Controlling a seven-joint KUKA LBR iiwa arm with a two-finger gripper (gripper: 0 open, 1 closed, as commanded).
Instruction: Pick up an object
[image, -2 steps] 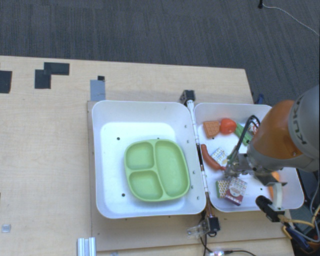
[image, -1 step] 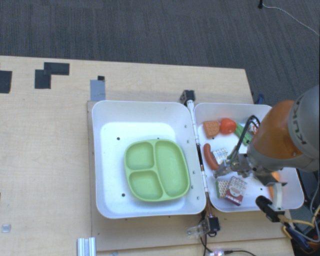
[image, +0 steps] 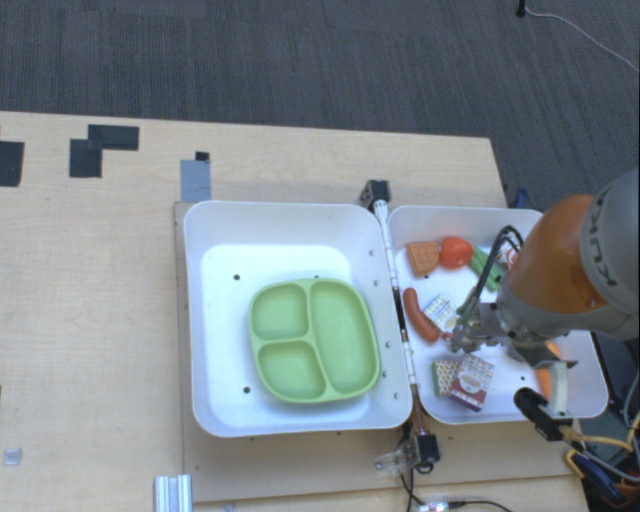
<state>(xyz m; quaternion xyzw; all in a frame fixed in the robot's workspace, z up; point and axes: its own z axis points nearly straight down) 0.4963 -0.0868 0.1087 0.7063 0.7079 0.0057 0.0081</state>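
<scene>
In the right-hand shallow white bin (image: 590, 395), the grey arm's two-finger claw (image: 468, 338) hangs low over a crowd of small things, and the view does not let me tell how far it is open or whether it has hold of anything. The likeliest target, by my judgement, is the small flat packet printed in red, white and green (image: 462, 379), lying near the bin's front edge, just beside and slightly forward of the claw. The risk is crowding: a red sausage-shaped toy (image: 420, 314) and a small silvery patterned wrapper (image: 438, 307) lie close on the side toward the divider between the 2 bins, so a descent could nudge them or close on 2 things at once. A flat packet may also slip free.
</scene>
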